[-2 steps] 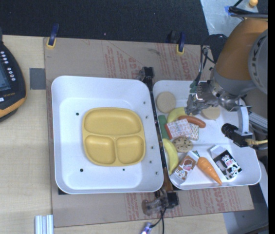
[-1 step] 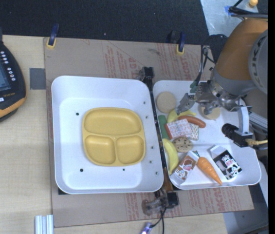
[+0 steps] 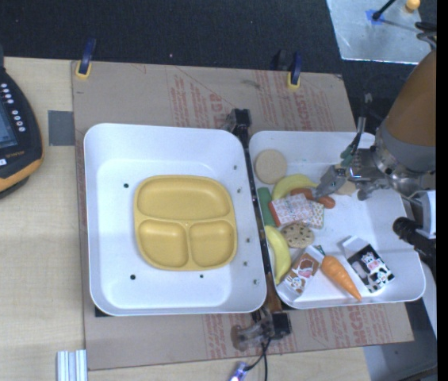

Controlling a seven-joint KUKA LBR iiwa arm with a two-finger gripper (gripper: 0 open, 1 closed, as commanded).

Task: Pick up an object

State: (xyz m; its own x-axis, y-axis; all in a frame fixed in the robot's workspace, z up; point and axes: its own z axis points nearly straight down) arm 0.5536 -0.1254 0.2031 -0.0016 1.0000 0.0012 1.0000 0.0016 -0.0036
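The gripper (image 3: 336,182) is hanging low at the toy pile's (image 3: 307,228) two o'clock, presumably lining up a grab; its opening is too blurred to tell.

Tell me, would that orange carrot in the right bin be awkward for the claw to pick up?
Probably somewhat. The carrot tapers to a point, so fingers closing near its thin end might slide off. Its rounded body could roll if nudged sideways. It looks like a rigid toy, so it likely won't bend or crush.
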